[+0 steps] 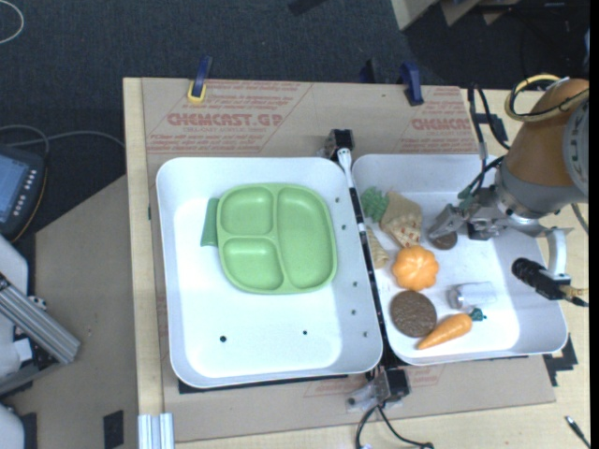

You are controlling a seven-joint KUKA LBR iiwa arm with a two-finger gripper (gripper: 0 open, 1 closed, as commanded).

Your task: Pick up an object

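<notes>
Approach step judged in hand: two-finger gripper (444,227) low in right white bin (533,335), finger spread not discernible, nothing seen held, round orange pumpkin-like toy (415,267) lying just beside it; next move judged to call for centring over toy, then closing.

I work in a robotics lab. My desk (281,110) is a board with protective paper, held by a yellow clamp (198,84) and a blue clamp (410,82) along its far edge. Loose cables (56,138) run over dark carpet (187,17), and an aluminium rail (37,321) lies beyond the left edge.
</notes>
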